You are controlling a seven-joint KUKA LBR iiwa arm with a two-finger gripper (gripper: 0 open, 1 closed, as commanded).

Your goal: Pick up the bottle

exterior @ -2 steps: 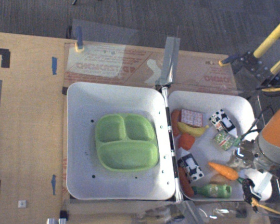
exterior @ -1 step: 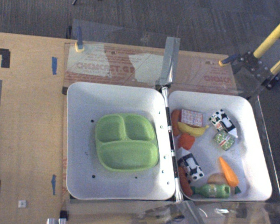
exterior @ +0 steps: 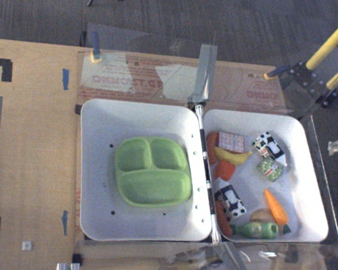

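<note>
Camera view puts the green bottle (exterior: pixel 257 229) lying on its side at the lower edge of the right bin (exterior: pixel 314 172), close under the carrot (exterior: pixel 275 207), so I judge a descent across its narrow width best; the jaws' state I cannot tell.

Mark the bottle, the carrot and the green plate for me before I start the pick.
green bottle (exterior: pixel 257 229): camera view, middle of its body, lying along the right bin's near wall.
carrot (exterior: pixel 276 208): camera view, middle of its orange body.
green divided plate (exterior: pixel 152 186): camera view, its large near compartment, in the left bin.
</note>
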